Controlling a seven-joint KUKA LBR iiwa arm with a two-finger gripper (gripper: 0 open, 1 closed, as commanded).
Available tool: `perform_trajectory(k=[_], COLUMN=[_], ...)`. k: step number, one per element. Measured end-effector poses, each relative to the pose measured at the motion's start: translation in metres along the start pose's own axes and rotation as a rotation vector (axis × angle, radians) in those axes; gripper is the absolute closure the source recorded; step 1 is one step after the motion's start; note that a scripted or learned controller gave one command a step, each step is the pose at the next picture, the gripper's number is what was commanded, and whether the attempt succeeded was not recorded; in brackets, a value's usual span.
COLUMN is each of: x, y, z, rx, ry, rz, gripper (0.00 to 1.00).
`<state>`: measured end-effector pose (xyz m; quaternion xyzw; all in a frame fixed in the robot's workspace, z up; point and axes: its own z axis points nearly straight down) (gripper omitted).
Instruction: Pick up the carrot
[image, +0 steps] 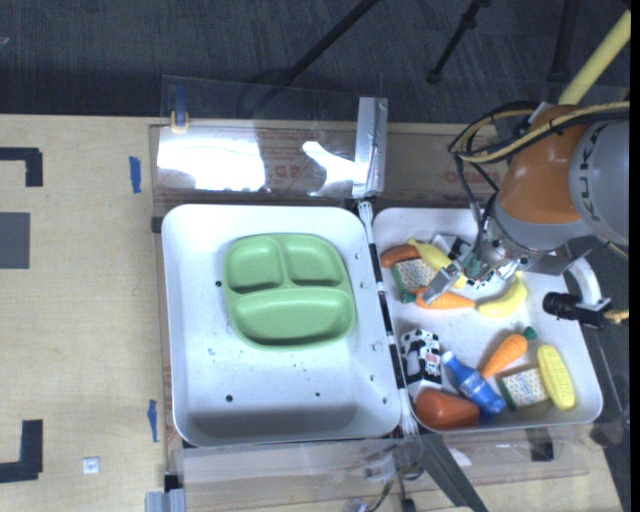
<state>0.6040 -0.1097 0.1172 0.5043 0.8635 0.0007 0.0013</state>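
carrot (503, 352): orange toy, tapered body, small green top at its upper-right end. Lying flat in the right bin (592, 400), tilted diagonally, tip pointing lower-left. Sits in the lower-right part of that bin, well below the bin's top wall. A second orange tapered piece (452, 298) lies higher up in the same bin; can't tell if it's a carrot too.

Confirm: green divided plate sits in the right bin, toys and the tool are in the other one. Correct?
Not quite. The camera view shows the green divided plate in the left bin, not the right one. The rest holds: the toys, among them a carrot and a corn cob, lie in the right bin, and the tool is down among them.
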Motion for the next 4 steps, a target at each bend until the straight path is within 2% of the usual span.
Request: perform_trajectory(k=[1, 2, 3, 4], x=[-0.018, 0.010, 0.009, 0.026], y=[0.000, -0.058, -0.057, -0.066], z=[0.011, 0.030, 0.019, -0.119], rx=[0.006, -0.001, -0.006, 0.001], ry=[-0.003, -0.002, -0.005, 0.000], rz=[-0.022, -0.107, -0.105, -0.029], gripper=[0.00, 0.00, 1.00, 1.00])
